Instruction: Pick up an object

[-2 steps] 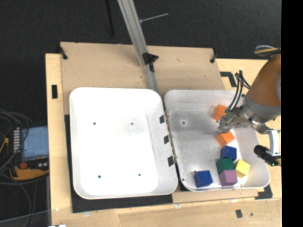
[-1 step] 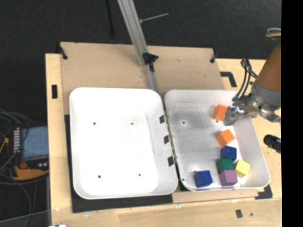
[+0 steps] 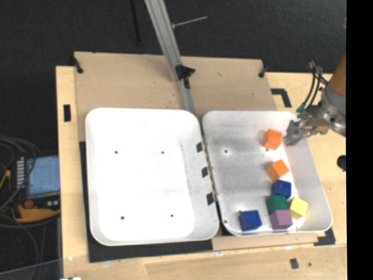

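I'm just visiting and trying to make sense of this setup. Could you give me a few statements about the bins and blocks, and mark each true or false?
1. All the blocks lie in the right bin. True.
2. There are two orange blocks, the upper orange block and the lower orange block. True.
3. The yellow block lies in the left bin. False: it lies in the right bin, near its right wall.
4. The gripper is over the left bin. False: it is at the right bin's upper right, beside the upper orange block.
5. The purple block sits next to the green block. True.
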